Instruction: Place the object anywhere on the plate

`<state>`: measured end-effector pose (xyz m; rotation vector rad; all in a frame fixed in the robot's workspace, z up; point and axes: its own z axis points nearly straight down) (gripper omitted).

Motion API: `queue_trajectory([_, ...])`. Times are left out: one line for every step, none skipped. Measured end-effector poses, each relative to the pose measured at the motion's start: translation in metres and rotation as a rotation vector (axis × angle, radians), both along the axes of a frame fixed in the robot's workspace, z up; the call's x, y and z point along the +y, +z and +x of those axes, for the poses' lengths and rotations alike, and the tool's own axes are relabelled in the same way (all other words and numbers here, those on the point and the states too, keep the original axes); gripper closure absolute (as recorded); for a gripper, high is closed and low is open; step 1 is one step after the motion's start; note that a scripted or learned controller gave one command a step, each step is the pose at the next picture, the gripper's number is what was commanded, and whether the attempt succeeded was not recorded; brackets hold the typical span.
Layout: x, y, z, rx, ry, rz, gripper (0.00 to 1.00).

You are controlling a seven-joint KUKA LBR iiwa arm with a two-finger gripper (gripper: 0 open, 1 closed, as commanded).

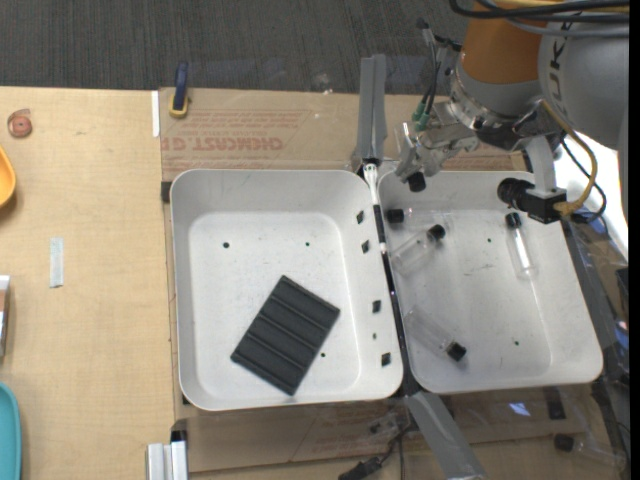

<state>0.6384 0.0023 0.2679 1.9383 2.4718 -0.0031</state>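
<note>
Left bin [200, 268]: dark ribbed rectangular object [287, 333] lies flat at about 5 o'clock from bin centre, long axis running 1 to 7 o'clock. No plate identifiable. Right bin [560, 358]: small black bits only. Hand [415, 173] hangs over that bin's upper-left corner; grip state cannot be told, nothing seen in it. Object lies toward 7 o'clock from hand, well apart, across the bin divider.

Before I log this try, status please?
Gripper over right bin's back-left corner. Black ridged plate lies flat in left bin. Nothing on the plate.
</note>
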Motion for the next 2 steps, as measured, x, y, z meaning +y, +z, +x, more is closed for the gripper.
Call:
queue_trajectory([0.069,0.028,0.021,-0.001,0.505,0.001,1.00])
queue_trajectory([0.083,0.113,0.017,-0.002,0.847,0.000,1.00])
